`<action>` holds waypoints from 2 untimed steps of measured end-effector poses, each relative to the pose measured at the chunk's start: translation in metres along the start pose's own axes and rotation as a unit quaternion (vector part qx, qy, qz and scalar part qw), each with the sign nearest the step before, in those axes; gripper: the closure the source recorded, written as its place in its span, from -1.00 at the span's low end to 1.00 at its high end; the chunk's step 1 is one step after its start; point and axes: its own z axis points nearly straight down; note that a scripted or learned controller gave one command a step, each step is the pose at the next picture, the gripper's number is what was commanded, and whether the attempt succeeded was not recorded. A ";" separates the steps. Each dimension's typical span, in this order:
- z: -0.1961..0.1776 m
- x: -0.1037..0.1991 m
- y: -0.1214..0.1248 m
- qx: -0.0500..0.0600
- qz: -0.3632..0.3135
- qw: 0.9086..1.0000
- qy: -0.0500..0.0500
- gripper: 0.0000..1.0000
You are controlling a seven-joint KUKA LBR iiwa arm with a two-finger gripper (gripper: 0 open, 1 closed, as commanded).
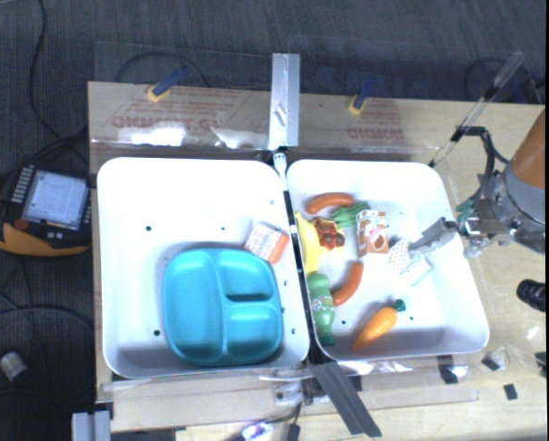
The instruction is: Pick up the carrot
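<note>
Hand poised at the right bin's edge; carrot not yet grasped.

The orange plastic carrot with green top lies near the right white bin's front edge. The hand hovers at that bin's right side; grip state cannot be told. Advise descending squarely over the carrot's middle.

the arm is cut off at the right, with just a bit of its orange band and grey wrist in view. the gripper is small and blurred against the right bin, so its shape is hard to read. in the heap of toy food, the banana lies partly under a small brown item too blurred to name. the print on the small carton and on the packet in the left bin is too fine to read. the counter runs out of view at the right.
</note>
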 end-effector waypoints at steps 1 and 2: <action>-0.008 0.002 0.001 0.001 -0.001 1.000 0.001 1.00; -0.008 0.002 0.001 0.001 -0.001 1.000 0.001 -1.00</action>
